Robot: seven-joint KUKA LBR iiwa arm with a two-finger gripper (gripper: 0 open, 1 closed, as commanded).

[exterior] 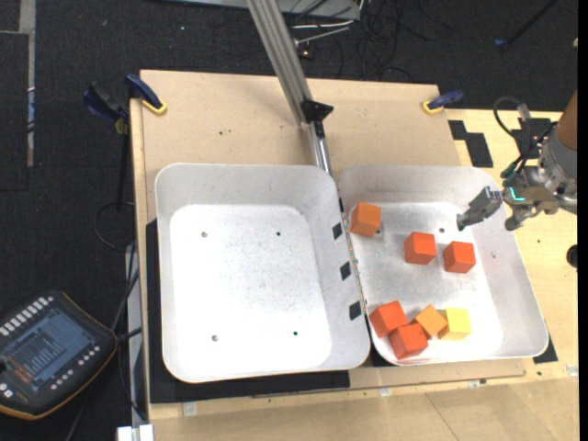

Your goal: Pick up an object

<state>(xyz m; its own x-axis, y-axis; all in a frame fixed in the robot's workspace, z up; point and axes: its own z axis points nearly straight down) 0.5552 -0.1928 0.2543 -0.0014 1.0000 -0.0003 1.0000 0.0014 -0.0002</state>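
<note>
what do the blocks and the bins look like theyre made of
Blocks, like the yellow block and red block: probably painted wood or foam, with flat matte faces and crisp edges. Right bin and left bin: likely moulded plastic, white, speckled, with rounded corners.

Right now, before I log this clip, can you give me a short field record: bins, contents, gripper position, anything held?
left bin: shallow white bin, speckled floor
right bin: shallow white bin holding seven small blocks
blocks: light-orange cube near the divider; two red-orange cubes mid-bin; cluster at the near edge of two red-orange blocks, one orange block, one yellow block
gripper: two-finger gripper over the right bin's far right part, fingers apart
held: nothing between the fingers
</note>
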